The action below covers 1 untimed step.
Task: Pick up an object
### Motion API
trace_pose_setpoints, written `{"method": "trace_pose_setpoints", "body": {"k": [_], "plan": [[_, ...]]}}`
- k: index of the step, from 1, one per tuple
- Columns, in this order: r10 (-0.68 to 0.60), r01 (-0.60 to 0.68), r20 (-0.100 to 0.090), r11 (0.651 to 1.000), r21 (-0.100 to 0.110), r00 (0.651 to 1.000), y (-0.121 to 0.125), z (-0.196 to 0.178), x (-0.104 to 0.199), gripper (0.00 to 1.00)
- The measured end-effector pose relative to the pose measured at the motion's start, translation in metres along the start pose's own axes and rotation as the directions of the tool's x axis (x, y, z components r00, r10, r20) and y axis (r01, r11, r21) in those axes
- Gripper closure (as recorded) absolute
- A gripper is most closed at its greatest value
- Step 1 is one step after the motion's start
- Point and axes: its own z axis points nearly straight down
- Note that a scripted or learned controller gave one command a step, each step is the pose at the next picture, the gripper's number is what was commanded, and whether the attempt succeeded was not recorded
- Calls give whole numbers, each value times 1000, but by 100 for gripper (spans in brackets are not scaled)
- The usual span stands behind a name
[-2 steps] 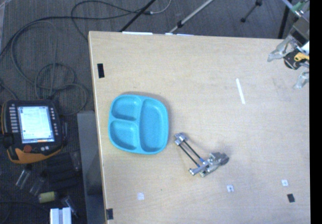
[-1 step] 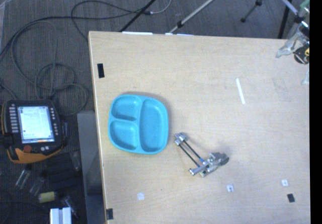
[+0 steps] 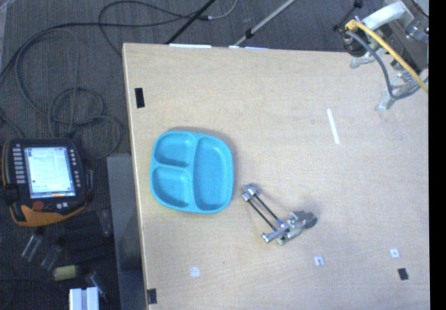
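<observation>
Metal clamp [image 3: 277,219] looks stiff, thin; grip its rods. Hand [image 3: 387,103] hangs well apart, its opening unclear.

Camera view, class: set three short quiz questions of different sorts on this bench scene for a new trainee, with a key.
1. True or false: the blue tray has three compartments.
2. Multiple choice: the metal clamp lies (A) inside the tray, (B) on the bench just right of the tray, (C) on the floor.
3. Fill in: the gripper is near the bench's upper ____ corner in the view.

Key:
1. True: two small ones on the left, one long one on the right.
2. B: it lies on the bench at the tray's lower right, apart from it.
3. Right: far from both the tray and the clamp.
</observation>
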Motion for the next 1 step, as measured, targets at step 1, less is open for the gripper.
{"method": "trace_pose_setpoints", "body": {"k": [1], "plan": [[80,-80,0,997,2,997,33,1,7,0]]}}
